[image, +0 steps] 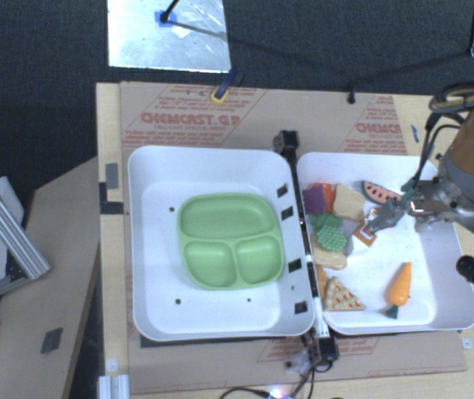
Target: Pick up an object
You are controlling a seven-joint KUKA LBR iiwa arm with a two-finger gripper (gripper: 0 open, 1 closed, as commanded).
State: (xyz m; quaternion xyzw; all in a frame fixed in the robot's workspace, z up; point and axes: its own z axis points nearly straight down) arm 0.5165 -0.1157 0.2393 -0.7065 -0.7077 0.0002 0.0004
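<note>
I see the gripper (pixel 380 220) low over the right bin (pixel 453 302), reaching in from the right, its dark fingers pointing left. Whether they are spread or pressed together I cannot tell, and I cannot make out anything between them. Just below its tip lies a small orange-edged piece (pixel 365 237). Above and close to it sits a watermelon slice (pixel 381 193). To its left are a pale block (pixel 349 201), a purple and red piece (pixel 318 198), and a green waffle (pixel 331 237) with a cracker (pixel 331 258) under it. Below the gripper lies a carrot (pixel 399 285), and lower left a pizza slice (pixel 342 297). Well to its left, the other bin (pixel 150 306) holds a green tray (pixel 227 239).
</note>
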